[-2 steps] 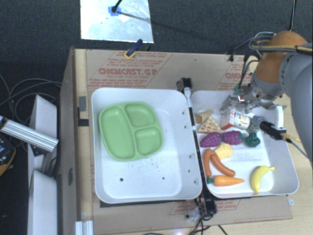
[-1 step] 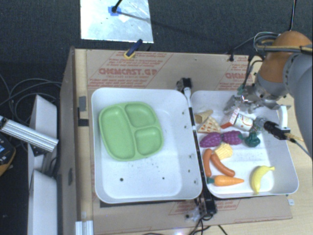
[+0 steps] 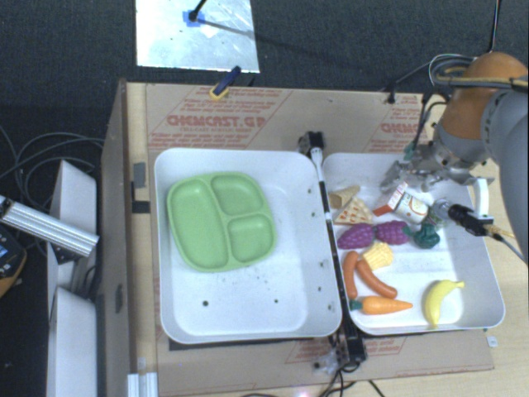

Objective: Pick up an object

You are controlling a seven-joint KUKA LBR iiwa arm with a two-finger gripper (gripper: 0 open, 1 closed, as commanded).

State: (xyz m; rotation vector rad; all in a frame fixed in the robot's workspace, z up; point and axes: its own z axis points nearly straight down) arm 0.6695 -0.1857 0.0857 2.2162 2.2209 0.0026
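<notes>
Several toys crowd my gripper (image 3: 407, 190) in the right bin (image 3: 479, 304); finger state unclear, so I should descend squarely over one.

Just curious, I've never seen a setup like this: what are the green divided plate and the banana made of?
The green divided plate looks like moulded plastic with a matte, even finish: one uniform colour, rounded compartment edges. The banana seems to be a plastic toy: flat, bright yellow with a slight sheen and no blemishes. Both are judged by look alone.
</notes>
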